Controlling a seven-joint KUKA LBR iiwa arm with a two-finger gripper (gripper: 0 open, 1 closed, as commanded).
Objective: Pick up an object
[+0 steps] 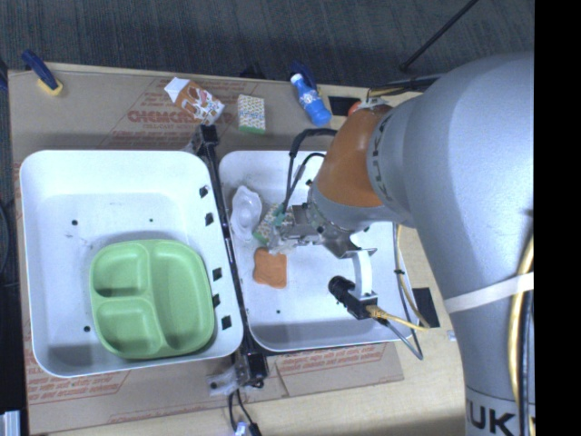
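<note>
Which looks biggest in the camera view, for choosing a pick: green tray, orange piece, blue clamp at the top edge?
1. green tray
2. blue clamp and orange piece: look alike, so unranked.

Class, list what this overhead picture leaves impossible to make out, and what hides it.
- Gripper fingers: the wrist covers them, so their state is unreadable.
- Right bin: its right side lies under the arm.
- Clear item: too blurred to identify.
- Orange item: too small to name.
</note>
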